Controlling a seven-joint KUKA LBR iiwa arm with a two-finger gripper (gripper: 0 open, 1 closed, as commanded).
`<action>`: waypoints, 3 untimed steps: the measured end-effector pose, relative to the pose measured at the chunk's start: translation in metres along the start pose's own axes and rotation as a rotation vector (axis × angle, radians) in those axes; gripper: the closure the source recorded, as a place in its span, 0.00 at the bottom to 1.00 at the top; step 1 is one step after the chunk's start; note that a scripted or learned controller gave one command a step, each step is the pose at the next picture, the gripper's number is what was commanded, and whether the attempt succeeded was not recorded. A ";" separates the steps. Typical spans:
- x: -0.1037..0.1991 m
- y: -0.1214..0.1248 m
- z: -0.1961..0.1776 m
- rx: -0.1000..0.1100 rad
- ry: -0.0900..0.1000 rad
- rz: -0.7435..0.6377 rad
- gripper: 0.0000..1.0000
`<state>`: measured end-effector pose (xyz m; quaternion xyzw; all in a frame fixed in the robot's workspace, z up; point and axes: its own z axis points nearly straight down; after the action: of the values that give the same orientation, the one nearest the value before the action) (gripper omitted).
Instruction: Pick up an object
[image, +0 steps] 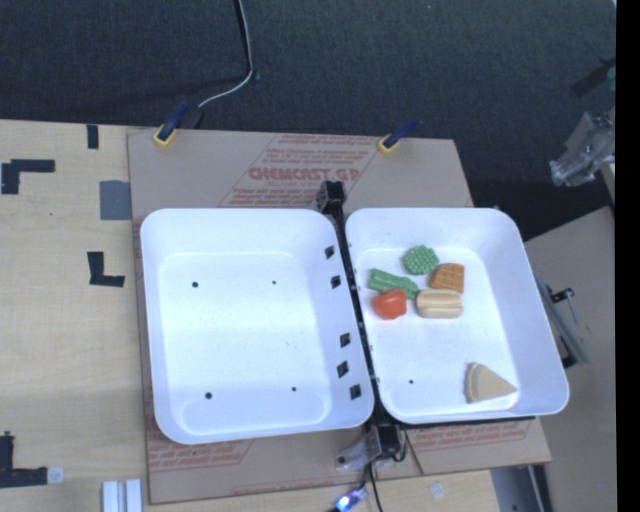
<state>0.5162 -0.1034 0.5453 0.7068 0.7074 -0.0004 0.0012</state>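
Right bin (520, 300): holding all the candidate objects; sitting at 3 o'clock of the bench, touching the left bin along the middle seam.
Left bin (240, 330): lying at 9 o'clock, showing bare white floor with a few dark dots.
Cluster: crowding the upper middle of the right bin, just beside the seam.
Green bumpy piece (421, 260): sitting at 12 o'clock of the cluster.
Orange waffle-like block (448, 276): resting just at 4 o'clock of the green bumpy piece, touching the bread roll below.
Tan bread roll (438, 303): lying flat at 6 o'clock of the waffle-like block.
Red tomato-like piece (390, 303): sitting at 9 o'clock of the roll, near it.
Green bean-like strip (392, 283): lying slanted over the red piece, at its 12 o'clock.
Tan wedge (487, 384): lying alone at 5 o'clock of the bin, well apart from the cluster, near the rim.
Gripper (580, 160): showing as a blurred grey shape at 2 o'clock of the frame, outside and above the bin, well apart from every object.
Jaws: too blurred for telling open from closed; nothing visible between them.
Progress: nothing lifted yet; all six pieces resting on the bin floor.
Remaining: approaching, descending, closing on one piece, lifting; judging the lone wedge the least crowded target.
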 end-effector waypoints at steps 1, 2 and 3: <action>-0.065 -0.034 0.011 0.002 0.000 0.007 1.00; -0.123 -0.024 0.110 0.010 0.002 0.006 1.00; -0.119 -0.004 0.214 0.011 0.005 0.000 1.00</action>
<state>0.5129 -0.2226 0.3320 0.7067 0.7075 -0.0025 -0.0043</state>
